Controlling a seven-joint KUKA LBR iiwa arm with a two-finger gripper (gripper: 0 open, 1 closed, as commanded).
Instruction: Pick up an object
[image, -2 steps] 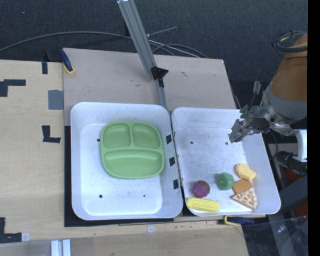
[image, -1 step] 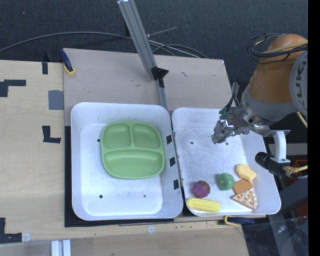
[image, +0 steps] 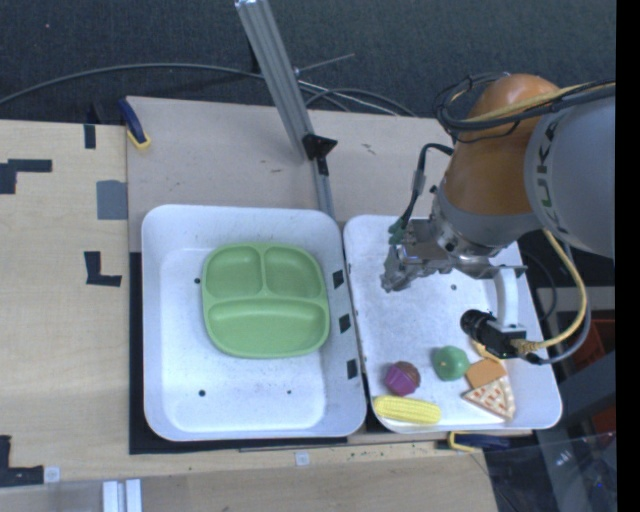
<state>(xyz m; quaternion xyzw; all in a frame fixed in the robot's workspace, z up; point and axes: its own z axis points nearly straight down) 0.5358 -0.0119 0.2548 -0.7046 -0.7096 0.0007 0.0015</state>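
The gripper (image: 397, 272) hangs over the upper part of the right bin (image: 420, 330), pointing down toward its white floor, and from here I cannot tell how it stands, apart or together; nothing shows clamped in it. Above it at about two o'clock sits the arm's orange band (image: 495, 150) and the grey body (image: 585, 170) reaching in from the right.

Down at five o'clock from the gripper, well apart from it, the toy foods cluster along the bin's near edge: a purple round piece (image: 403, 377), a green round piece (image: 450, 362) just beside it, an orange wedge (image: 486, 372), a pizza slice (image: 490, 398) touching that wedge, and a yellow corn cob (image: 407, 409) lying flat against the rim.

Over at nine o'clock, the left bin (image: 170, 330) holds a green divided plate (image: 266, 300). Both bins rest on the tan surface (image: 60, 330).
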